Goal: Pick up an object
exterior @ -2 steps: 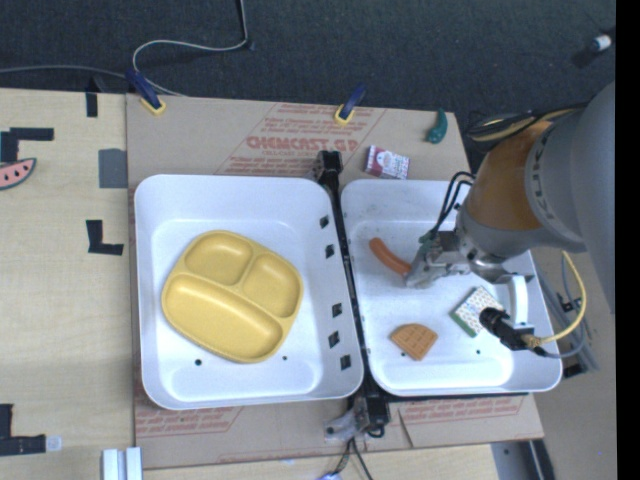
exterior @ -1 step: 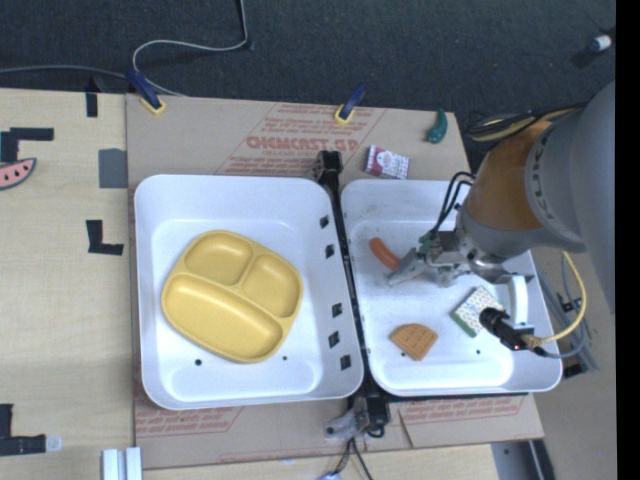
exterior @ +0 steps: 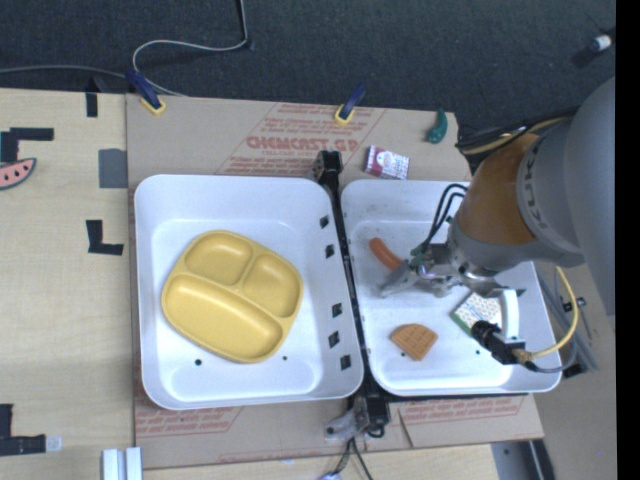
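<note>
Nearest the camera, a tan waffle-like cracker (exterior: 413, 341) lies in the right bin (exterior: 440, 383), just below the fingers (exterior: 398, 276). The fingers are spread apart low in that bin, gripping nothing. An orange carrot-shaped piece (exterior: 383, 252) lies just above their tips. Well left, a yellow divided plate (exterior: 232, 295) fills the left bin (exterior: 160, 208).

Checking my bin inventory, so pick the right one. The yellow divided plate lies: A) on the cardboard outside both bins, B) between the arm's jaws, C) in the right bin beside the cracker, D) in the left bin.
D: the yellow divided plate lies flat in the left bin, while the arm works over the right bin.
</note>
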Tool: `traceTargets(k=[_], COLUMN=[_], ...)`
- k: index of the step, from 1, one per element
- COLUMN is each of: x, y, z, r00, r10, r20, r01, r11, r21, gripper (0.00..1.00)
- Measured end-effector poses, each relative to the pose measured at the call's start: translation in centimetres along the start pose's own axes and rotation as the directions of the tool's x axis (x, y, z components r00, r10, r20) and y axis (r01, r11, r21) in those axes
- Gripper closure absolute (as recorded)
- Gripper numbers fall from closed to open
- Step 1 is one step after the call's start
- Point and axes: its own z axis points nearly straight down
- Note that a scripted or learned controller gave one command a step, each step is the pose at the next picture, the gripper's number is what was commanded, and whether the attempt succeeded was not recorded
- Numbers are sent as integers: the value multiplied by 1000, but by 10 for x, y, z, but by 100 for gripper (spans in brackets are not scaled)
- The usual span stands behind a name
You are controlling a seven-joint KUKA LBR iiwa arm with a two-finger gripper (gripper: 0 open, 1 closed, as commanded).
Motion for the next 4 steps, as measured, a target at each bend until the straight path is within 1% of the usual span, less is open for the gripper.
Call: traceTargets(k=[1, 2, 3, 4], x=[0, 0, 1, 1], y=[0, 0, 0, 0], z=[-9, -9, -19, -19], r00=[1000, 1000, 1000, 1000], r10=[0, 0, -1, -1], r20=[0, -1, -2, -2], r01=[0, 0, 1, 1], r11=[1000, 1000, 1000, 1000], r21=[0, 1, 2, 1], gripper=[100, 0, 100, 0])
